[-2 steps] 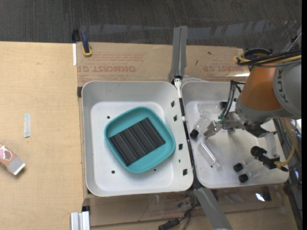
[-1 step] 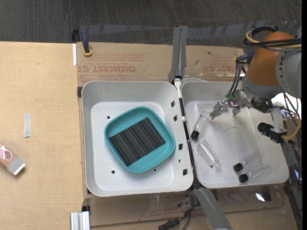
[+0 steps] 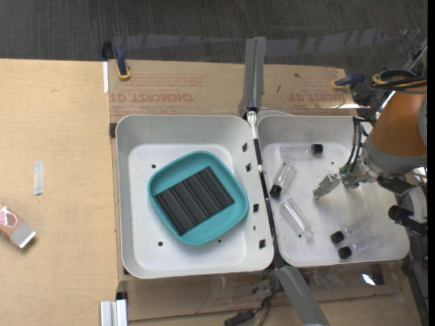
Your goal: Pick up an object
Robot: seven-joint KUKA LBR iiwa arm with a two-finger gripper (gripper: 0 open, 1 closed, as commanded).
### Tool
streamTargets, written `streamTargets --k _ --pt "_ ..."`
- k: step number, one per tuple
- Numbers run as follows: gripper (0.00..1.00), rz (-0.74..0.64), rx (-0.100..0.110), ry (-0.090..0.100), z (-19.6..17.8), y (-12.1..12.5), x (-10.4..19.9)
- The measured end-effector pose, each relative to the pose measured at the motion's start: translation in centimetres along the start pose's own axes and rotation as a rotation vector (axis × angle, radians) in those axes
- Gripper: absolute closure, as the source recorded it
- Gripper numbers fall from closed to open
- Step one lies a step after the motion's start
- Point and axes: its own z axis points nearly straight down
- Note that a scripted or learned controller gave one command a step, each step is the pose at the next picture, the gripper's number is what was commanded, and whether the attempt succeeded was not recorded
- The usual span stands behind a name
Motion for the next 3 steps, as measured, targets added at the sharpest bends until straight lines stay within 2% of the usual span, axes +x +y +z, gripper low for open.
streamTargets --k 1,2,3 --pt "0.00 -0.057 0.001 0.000 0.0 1.3 6.5" --pt "0.00 -0.008 0.001 -0.001 0.0 8.9 3.3" --pt "0.00 -0.143 -0.001 -0.001 0.0 -1.3 -1.8"
